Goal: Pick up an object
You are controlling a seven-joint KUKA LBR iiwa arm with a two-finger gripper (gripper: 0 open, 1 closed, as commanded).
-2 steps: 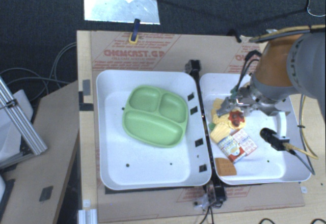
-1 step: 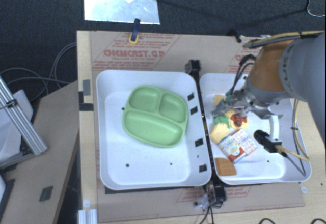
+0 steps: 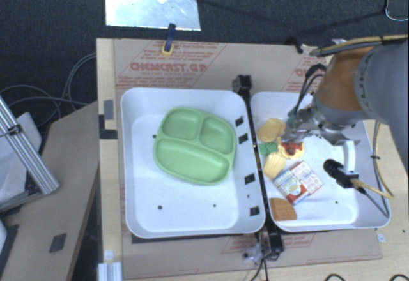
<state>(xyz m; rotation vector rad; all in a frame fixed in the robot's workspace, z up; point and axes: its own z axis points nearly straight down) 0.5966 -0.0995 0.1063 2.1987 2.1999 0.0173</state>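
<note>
Over the right bin (image 3: 367,206), gripper (image 3: 295,135) sits low among the toy food pile (image 3: 281,149). Nothing visibly lifted; pick not done, judging by this. Green divided plate (image 3: 193,145) lies in the left bin (image 3: 137,145).

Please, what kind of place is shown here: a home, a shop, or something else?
Probably a robotics lab. A grey arm reaches into a white bin of toy food, a green divided plate lies in the other bin, and loose cables trail beside the bench.

Small toy foods (image 3: 276,145) clustered in right bin (image 3: 332,212); printed packet (image 3: 298,182) flat beside them
</note>
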